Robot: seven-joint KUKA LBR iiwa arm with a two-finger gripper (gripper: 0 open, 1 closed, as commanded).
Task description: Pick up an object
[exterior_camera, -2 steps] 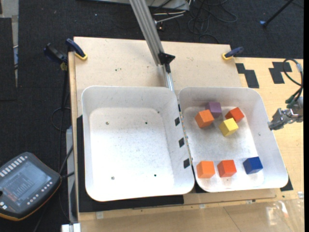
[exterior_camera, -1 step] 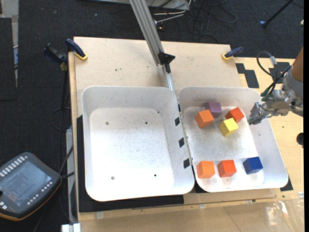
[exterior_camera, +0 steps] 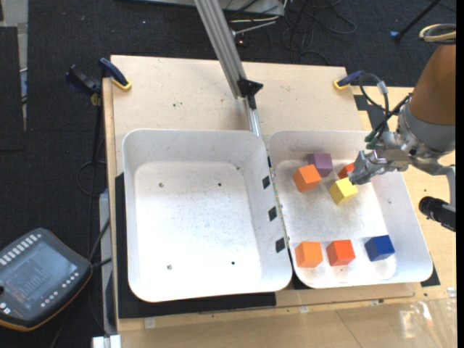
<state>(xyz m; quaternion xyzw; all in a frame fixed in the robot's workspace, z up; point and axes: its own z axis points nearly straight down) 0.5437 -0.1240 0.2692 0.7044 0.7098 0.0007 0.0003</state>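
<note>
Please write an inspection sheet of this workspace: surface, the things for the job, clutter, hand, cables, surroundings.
Surface: pale bench board bearing two shallow white bins; left bin speckled with small dark marks.
Job's things: in the right bin, a purple cube, an orange cube and a yellow cube near the back; an orange cube, a red-orange cube and a blue cube in a front row.
Clutter: nothing seen.
Hand: hand low over the right bin, beside the yellow cube; a grasp cannot be judged.
Cables: black cables on the floor behind the bench.
Surroundings: teach pendant at the left; clamps at the back corners.
</note>
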